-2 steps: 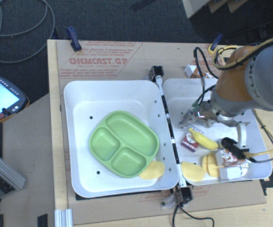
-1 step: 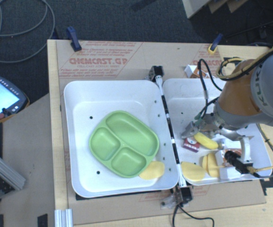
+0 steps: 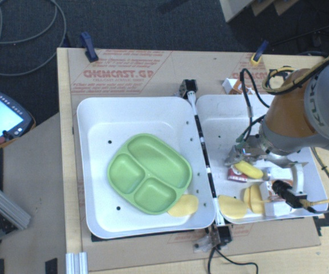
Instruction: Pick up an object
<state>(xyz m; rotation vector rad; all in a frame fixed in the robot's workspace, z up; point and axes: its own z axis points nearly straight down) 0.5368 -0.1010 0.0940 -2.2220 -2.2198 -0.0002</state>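
You are looking at two bins sitting side by side on the bench [image 3: 124, 73]. In the left bin [image 3: 90, 119] a tray [image 3: 148, 173] is lying centrally, with a chip [image 3: 183, 206] touching its near right corner. In the right bin [image 3: 221, 110] a banana [image 3: 248, 169], packets [image 3: 255, 198] and the arm [image 3: 301, 113] are crowding the near half.

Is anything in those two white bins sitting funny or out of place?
One thing: a pale yellow rounded piece leans against the green three-compartment plate's near corner in the left white bin, rather than lying with the other small yellow items clustered in the right bin.
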